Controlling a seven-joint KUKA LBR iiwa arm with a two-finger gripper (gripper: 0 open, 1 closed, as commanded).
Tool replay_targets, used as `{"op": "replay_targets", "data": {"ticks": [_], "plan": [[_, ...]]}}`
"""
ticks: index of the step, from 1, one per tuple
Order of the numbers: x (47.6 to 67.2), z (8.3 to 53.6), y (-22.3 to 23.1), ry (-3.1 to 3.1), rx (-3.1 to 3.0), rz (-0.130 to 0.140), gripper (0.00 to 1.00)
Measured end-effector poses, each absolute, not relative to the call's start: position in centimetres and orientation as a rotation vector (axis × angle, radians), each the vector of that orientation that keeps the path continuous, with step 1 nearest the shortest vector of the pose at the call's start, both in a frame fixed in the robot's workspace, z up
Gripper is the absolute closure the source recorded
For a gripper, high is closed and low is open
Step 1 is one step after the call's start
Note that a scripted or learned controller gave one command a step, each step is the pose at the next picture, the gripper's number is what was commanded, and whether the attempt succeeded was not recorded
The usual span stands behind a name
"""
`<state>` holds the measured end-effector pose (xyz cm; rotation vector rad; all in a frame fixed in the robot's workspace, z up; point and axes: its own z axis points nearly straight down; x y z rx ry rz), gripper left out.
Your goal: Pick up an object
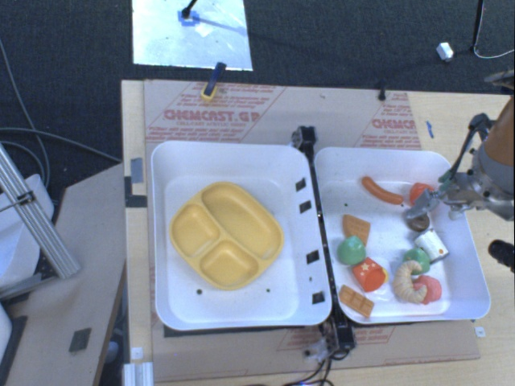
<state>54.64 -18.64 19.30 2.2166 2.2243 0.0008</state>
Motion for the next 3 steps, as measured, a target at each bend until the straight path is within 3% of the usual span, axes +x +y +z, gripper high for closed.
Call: {"op": "replay_targets", "data": {"ticks": [1, 2, 3], "plan": [[59.5, 9.8, -18.0, 2.223, 2.218, 0.002, 0.0], [53.2, 8.3, -14.3, 2.227, 2.224, -0.002, 0.0], [53.6, 9.6, -14.6, 2.22, 2.216, 0.004, 1.0]]}}
